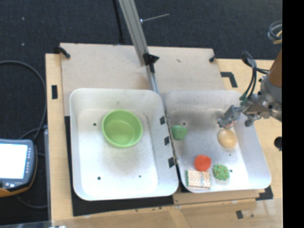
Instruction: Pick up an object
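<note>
Egg-shaped yellow object lay in the right bin, just at 6 o'clock of the gripper, which hung spread and empty above it; best descent was straight down, straddling it centred, clear of the red ball at its 7 o'clock.

I can read no text, label, brand, number or sign anywhere around me. The small patterned packet in the bin below my fingers carries a fine print, but it is too small and blurred to make out as letters. The handheld screen far off to the left of my fingers glows plain white, with nothing legible on it. The black marks on the table beyond my fingers are bare corner shapes, not characters.
</note>
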Action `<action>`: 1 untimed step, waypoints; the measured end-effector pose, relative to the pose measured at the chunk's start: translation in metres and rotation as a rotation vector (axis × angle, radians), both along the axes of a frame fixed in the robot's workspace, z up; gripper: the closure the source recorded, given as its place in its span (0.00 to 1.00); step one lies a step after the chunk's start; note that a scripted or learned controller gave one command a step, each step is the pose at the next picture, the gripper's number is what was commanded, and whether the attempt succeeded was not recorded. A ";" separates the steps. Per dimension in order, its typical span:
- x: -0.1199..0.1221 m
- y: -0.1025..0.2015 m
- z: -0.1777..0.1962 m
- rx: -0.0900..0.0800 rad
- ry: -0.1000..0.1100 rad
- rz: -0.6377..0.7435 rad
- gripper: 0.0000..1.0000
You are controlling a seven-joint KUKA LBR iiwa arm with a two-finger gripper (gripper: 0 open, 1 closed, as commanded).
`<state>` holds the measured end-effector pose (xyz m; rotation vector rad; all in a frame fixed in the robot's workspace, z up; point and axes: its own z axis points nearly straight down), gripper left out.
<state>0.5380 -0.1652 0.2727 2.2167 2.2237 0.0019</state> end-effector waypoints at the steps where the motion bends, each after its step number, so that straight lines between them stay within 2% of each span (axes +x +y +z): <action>1: 0.000 0.000 0.000 0.000 -0.001 -0.001 0.00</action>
